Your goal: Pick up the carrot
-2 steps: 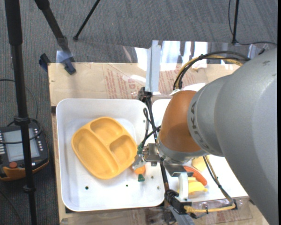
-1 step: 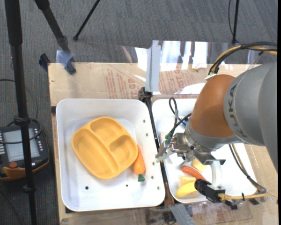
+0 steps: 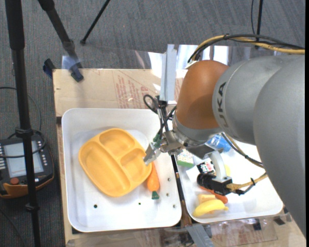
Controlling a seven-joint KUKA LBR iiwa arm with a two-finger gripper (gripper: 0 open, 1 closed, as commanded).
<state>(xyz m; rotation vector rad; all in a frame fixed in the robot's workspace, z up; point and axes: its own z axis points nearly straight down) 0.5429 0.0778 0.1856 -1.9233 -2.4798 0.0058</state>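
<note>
Nearest, the carrot is lying in the left bin, green tip at 6 o'clock, touching the yellow plate at its 4 o'clock rim. Beyond, at the carrot's 12 o'clock, I am hovering my gripper; its state I cannot tell. I am judging that a descent clear of the plate serves best.

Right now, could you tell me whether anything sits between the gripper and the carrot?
Nothing visible does. The gripper hovers just above the carrot in the left bin. The yellow tray lies against the carrot's left side, which may crowd a finger on that side.
</note>
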